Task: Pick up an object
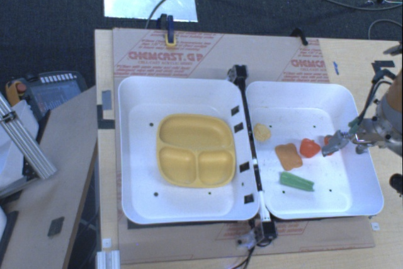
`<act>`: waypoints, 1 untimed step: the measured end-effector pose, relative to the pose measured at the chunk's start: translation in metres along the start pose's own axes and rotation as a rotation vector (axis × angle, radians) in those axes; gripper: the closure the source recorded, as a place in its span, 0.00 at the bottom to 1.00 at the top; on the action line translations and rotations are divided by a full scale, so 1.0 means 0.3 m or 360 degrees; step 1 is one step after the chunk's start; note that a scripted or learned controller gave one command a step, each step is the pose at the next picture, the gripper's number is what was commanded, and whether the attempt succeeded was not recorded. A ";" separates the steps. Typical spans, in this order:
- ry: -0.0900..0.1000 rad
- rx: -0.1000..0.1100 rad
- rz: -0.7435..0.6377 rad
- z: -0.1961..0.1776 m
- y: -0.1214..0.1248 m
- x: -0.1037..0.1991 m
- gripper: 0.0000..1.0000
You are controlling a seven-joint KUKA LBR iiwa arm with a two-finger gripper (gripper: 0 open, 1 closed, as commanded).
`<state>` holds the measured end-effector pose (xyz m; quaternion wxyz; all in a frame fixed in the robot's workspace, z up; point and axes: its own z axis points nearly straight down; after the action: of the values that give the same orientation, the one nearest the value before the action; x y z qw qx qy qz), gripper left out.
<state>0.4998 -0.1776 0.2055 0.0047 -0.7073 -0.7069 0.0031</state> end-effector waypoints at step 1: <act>-0.0004 -0.0019 -0.0007 -0.020 0.010 0.002 0.00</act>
<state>0.5028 -0.1770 0.2116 -0.0004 -0.7059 -0.7083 -0.0002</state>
